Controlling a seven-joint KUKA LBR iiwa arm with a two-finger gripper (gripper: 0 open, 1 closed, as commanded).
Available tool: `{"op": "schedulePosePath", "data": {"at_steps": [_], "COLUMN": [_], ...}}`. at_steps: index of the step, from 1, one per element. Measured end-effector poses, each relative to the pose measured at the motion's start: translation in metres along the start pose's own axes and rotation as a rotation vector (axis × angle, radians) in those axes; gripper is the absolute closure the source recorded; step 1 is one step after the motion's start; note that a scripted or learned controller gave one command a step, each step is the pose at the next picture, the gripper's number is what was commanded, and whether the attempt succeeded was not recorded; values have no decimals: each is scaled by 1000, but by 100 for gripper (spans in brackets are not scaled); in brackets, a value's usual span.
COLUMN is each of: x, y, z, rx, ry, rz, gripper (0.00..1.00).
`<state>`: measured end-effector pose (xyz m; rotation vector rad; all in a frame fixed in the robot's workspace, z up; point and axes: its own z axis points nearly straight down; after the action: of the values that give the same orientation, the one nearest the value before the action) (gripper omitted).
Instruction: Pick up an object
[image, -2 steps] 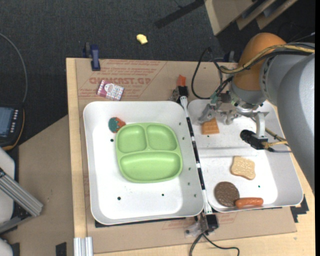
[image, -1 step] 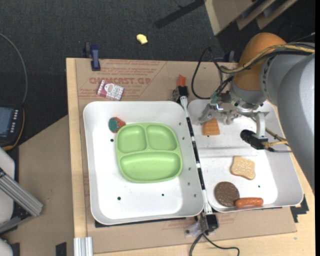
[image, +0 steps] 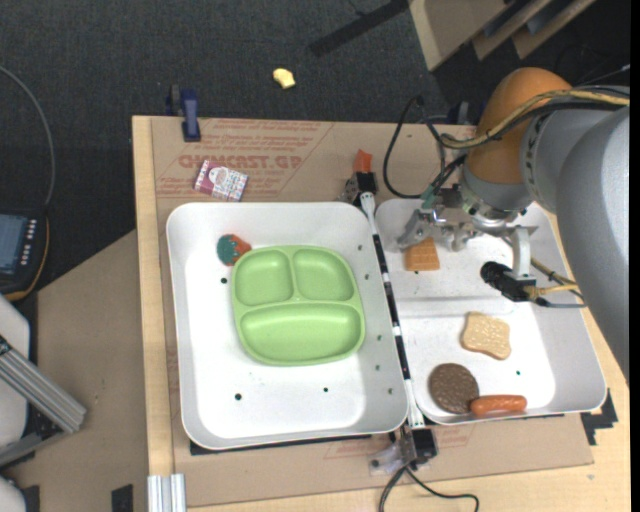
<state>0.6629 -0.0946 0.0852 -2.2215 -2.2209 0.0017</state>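
Observation:
In the right bin (image: 560, 390), a small orange waffle piece (image: 423, 259) lies near the far left corner. My gripper (image: 435, 233) hangs right over its far edge, fingers spread open, and nothing shows between them. Nearer the front lie a slice of toast (image: 487, 336), a round brown patty (image: 453, 386) and a red sausage (image: 497, 405).
The left bin (image: 200, 390) holds a green divided plate (image: 297, 303) with a small red and green toy (image: 233, 248) at its far left corner. A ridge (image: 388, 300) separates the two bins. A small packet (image: 220, 179) lies on the cardboard behind the bins.

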Motion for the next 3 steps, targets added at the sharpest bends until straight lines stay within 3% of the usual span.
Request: {"op": "schedulePosePath", "data": {"at_steps": [3], "x": [-1], "y": [4], "z": [0], "rx": [-3], "ry": [-1], "rz": [0], "gripper": [0]}}
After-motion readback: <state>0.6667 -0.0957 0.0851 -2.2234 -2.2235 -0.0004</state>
